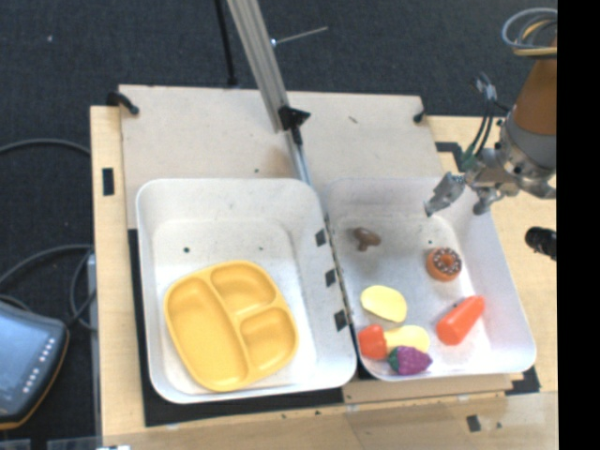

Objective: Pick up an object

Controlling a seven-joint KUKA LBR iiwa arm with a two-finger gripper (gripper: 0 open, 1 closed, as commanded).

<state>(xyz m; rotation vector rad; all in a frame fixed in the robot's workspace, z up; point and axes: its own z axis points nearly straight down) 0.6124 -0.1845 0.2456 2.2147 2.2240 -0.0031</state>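
Looking at your end effector (464, 198), you find it over the far right corner of the right bin (502, 279), its two fingers (442, 197) spread apart with nothing between them. Your arm comes in from the right, its orange band (536, 101) just above the grey wrist. Nearest below it in that bin lies a round brown-orange doughnut (444, 263), and to the left a small brown piece (367, 239) sits by itself. Toward you, an orange carrot (459, 320) lies tilted near the right wall. A pale yellow disc (383, 302), a red piece (372, 341), a yellow piece (409, 337) and a purple bunch of grapes (409, 360) crowd the near edge. The left bin (187, 218) holds a yellow divided tray (231, 323). Both bins rest on your bench (206, 139).
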